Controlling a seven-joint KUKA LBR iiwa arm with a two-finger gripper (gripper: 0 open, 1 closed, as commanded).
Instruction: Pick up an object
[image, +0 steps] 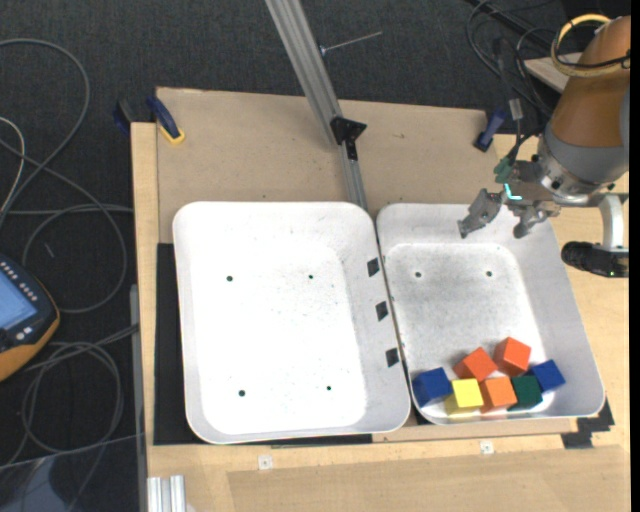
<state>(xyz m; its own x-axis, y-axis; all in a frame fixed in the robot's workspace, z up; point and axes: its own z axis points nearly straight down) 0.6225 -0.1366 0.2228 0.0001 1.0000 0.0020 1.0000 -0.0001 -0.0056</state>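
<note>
Several small blocks lie bunched at the near end of the right bin (545, 275): a blue one (431, 384), a yellow one (466, 394), orange ones (478, 363) (515, 353), a green one (526, 389) and another blue one (547, 375). My gripper (502, 219) hangs over the far edge of that bin, well away from the blocks. Its two fingers (478, 215) are spread apart with nothing between them.
The left bin (200, 250) sits beside the right one. A slanted metal pole (320, 90) comes down between the bins at the back. Blue clamps (165, 118) hold the bench's far corners. Cables and a handheld controller (20, 310) lie off the left side.
</note>
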